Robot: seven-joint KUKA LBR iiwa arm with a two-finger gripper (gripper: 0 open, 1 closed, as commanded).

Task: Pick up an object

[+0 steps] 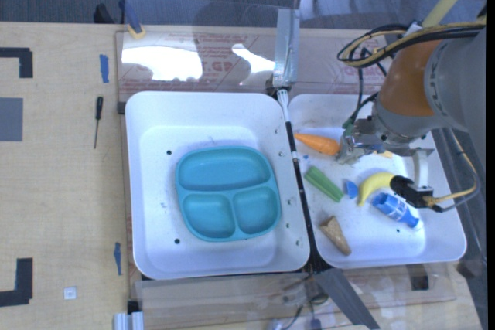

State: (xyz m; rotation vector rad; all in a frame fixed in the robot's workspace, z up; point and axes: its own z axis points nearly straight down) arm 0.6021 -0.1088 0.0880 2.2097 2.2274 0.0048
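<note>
- Arm (433, 81): grey with an orange band, reaching in from the right and bent down over the right bin (445, 243)
- Gripper (354, 144): low over the back left part of that bin, just beside the right end of the carrot (317, 142); how far it is open cannot be told from this slant, and nothing is seen held in it
- Objects to pick, all lying in the right bin: the carrot near the dividing wall; a green stick (322, 185) in front of it; a yellow banana (376, 185) at mid-bin; a blue bottle (396, 209) touching the banana's near side; a brown cone (336, 234) toward the front edge
- Left bin (147, 166): holds a blue divided tray (228, 192), well apart from the gripper
- Likely failure one: the carrot is round and tapered, so a closure near its tip may squeeze it out sideways or roll it against the wall
- Likely failure two: banana and bottle touch, so a grasp there may nudge or catch both
- Likely failure three: the dangling cables (445, 197) hang close to the banana and bottle and could drag them
- Edges: the dividing wall (298, 174) between the bins lies just left of the carrot, leaving little side room there
- Open room: bare floor shows at the right bin's front right and behind the carrot; straight up looks like the freest way out
</note>
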